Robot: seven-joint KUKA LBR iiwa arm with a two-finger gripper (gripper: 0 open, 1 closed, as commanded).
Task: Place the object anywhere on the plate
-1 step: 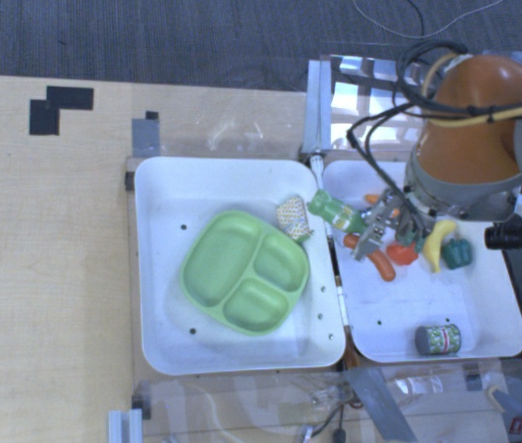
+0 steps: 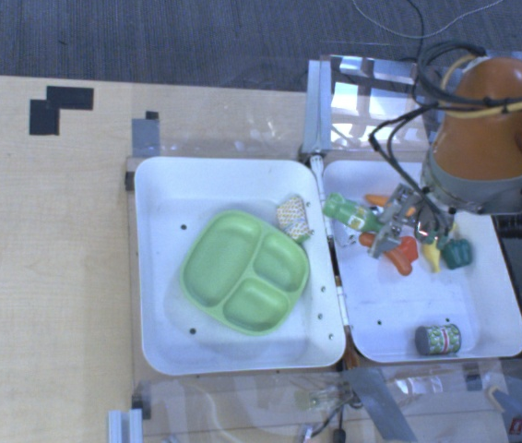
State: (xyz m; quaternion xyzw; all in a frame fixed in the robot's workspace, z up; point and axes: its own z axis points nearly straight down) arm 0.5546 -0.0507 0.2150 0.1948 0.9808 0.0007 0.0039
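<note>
Plate: I log a light green, three-compartment plastic plate (image 2: 246,283) in the left white bin (image 2: 150,247).
Object: orange toy piece (image 2: 401,257), right white bin (image 2: 501,312), at six o'clock beside the gripper (image 2: 397,232).
Fingers: state I cannot tell.
Neighbours: green bottle (image 2: 349,212) at nine o'clock, its long axis toward the plate.

The arm (image 2: 482,146) is grey, with a broad, rounded orange band just above the wrist. Black cables loop over the band and trail down beside the small metal end effector (image 2: 399,233), which looks dark grey and silver.
</note>
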